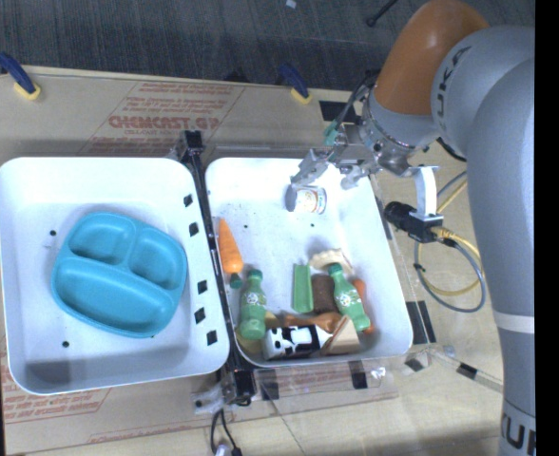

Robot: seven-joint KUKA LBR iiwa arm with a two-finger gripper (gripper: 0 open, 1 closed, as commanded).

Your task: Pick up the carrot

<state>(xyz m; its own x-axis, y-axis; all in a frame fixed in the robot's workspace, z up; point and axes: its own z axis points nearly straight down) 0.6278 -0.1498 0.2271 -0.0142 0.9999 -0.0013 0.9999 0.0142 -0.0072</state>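
The carrot [229, 245] lies against the right bin's [379, 226] left wall, just above a green bottle [252, 304]. Your tool [308, 180] hovers upper centre, apparently holding nothing; how far it is open you cannot tell. Bring it lower-left, aligned across the carrot, clear of the wall.

Right bin [379, 231] is crowded at the near end: two green bottles [252, 304], a green block [302, 287] and a black-and-white thing [294, 341] packed together. The carrot [229, 245] lies hard against the left wall, just beside one bottle's cap, so there's little room on those sides. Open white floor to its right and toward the far end, where the hand [306, 190] hangs. Left bin [18, 255] has the blue tray [120, 274] mid-floor, with free margins around it.
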